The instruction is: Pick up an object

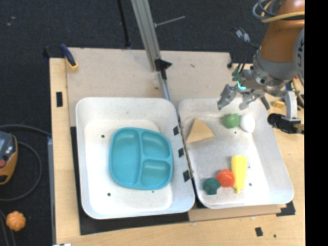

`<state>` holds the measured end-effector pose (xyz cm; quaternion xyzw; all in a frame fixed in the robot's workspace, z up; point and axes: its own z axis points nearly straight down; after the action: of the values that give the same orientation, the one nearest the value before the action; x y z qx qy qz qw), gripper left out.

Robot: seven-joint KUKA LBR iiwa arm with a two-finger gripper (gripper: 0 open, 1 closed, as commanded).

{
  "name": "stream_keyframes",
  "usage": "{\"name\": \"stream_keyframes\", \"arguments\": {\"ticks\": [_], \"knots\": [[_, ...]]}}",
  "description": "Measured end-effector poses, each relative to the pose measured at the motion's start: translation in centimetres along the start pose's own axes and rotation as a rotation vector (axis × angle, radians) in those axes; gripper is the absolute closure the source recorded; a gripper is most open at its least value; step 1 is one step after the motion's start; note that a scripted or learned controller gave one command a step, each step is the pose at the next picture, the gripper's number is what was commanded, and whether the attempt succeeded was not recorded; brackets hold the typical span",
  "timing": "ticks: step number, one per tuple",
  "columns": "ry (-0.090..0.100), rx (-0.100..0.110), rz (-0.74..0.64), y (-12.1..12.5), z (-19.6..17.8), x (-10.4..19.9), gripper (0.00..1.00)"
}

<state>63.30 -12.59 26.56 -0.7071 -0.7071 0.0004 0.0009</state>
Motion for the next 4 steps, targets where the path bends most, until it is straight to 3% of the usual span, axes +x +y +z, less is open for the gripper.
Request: {"name": "stream_keyframes", "arguments": {"ticks": [1,3,4], "knots": [[0.000,-0.003,0.000,0.1,-0.2,0.0,0.00],[-0.002,0.001,0.000,-0.1,12.1,0.1,0.00],[0.002,-0.007,0.001,0.2,16.1,0.1,0.00]]}}
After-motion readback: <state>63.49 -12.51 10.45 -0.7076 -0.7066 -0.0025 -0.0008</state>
